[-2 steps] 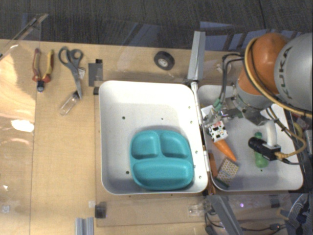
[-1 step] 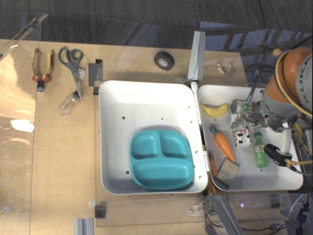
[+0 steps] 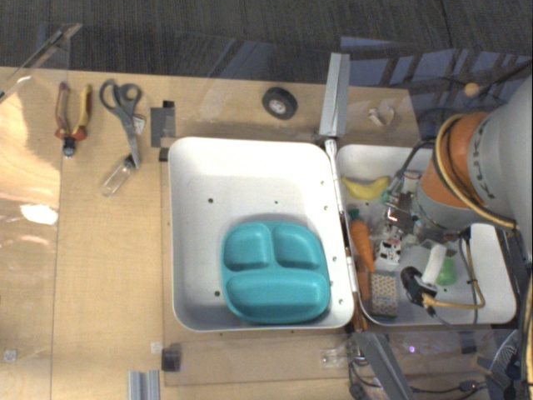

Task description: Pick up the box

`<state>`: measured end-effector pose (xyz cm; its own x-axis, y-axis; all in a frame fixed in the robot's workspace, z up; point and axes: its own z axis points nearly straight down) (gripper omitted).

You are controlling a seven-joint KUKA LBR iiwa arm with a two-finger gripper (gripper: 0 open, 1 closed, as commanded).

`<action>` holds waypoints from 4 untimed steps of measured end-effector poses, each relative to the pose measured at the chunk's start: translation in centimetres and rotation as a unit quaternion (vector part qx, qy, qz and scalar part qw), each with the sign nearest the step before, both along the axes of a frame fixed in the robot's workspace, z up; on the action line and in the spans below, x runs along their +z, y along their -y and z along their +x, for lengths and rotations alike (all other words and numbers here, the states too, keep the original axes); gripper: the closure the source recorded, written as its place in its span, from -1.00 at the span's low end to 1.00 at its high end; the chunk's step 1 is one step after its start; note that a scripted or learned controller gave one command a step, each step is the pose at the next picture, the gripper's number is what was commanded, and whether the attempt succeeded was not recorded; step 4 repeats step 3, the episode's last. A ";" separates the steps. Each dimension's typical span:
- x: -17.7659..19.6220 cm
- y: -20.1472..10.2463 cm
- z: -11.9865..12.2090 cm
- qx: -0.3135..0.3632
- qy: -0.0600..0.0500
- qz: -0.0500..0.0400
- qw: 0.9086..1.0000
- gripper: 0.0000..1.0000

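Box (image 3: 389,252), which I take to be the small white printed carton, lies in the right bin (image 3: 493,305) just beside the carrot (image 3: 361,247), close under the gripper (image 3: 398,212). Whether the gripper is apart or together cannot be told from above. A clean pick likely means descending straight and closing across the carton's short sides. The carrot and a grey speckled pad (image 3: 383,295) crowd it; a banana (image 3: 367,188) lies further back. The left bin (image 3: 200,223) holds a teal divided tray (image 3: 275,275).
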<state>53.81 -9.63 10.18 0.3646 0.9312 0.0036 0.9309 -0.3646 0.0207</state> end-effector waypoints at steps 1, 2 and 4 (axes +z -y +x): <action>15.6 -3.2 0.9 0.109 -0.007 0.000 0.994 1.00; 8.8 -10.2 -0.7 0.008 -0.009 0.002 1.000 1.00; 10.6 -14.3 -4.6 -0.141 -0.010 0.004 0.990 1.00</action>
